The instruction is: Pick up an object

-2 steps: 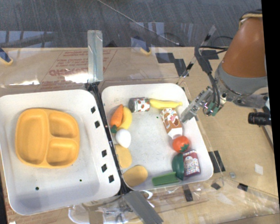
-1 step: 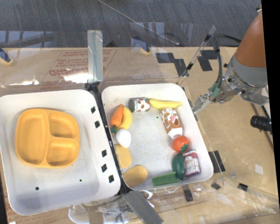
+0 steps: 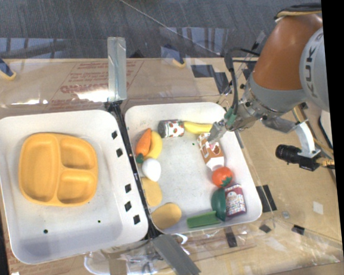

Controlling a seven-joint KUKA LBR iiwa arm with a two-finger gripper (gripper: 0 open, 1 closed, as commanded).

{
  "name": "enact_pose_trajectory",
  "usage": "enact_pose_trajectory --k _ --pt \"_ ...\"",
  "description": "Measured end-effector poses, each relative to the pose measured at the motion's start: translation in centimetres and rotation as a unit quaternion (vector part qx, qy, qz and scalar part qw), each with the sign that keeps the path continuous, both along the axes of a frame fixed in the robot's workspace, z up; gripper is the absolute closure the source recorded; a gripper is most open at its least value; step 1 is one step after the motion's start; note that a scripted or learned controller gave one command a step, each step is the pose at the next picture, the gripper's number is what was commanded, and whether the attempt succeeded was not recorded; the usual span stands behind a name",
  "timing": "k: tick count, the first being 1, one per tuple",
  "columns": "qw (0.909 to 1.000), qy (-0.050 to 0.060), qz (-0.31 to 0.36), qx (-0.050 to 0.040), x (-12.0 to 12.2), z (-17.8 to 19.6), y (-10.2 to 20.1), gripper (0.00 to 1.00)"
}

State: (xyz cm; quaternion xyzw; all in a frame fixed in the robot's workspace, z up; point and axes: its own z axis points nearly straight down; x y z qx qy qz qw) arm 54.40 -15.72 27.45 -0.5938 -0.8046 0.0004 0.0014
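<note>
From my remote station, I see the gripper (image 3: 218,130) low over the upper right of the right bin (image 3: 188,189), its tip at the top of a small carton (image 3: 211,151); I cannot tell from here how the jaws stand, nor whether they hold anything.

The carton, brown and white with a boxy shape, lies flat against the bin's right wall, its long axis running roughly up and down the view, top end toward the gripper. A banana (image 3: 197,127) lies just beside that end, stretched left to right, and a small printed can (image 3: 171,128) lies on its side left of the banana. Just below the carton sits a round tomato (image 3: 221,175), then a red jar (image 3: 234,199) touching a green pepper (image 3: 218,203), with a flat green bar (image 3: 202,220) along the bottom wall.

Along the left wall, top to bottom: a carrot (image 3: 143,142) against a lemon (image 3: 155,145), a white egg (image 3: 151,169), and two tan bread-like pieces (image 3: 166,213).

The left bin (image 3: 12,231) holds a smooth yellow tray (image 3: 57,168) with three compartments.
</note>
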Motion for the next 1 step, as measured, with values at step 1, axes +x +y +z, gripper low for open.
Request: enact_pose_trajectory --k 1 --pt "0.9953 -0.001 -0.096 -0.0015 4.81 1.93 -4.77 1.0"
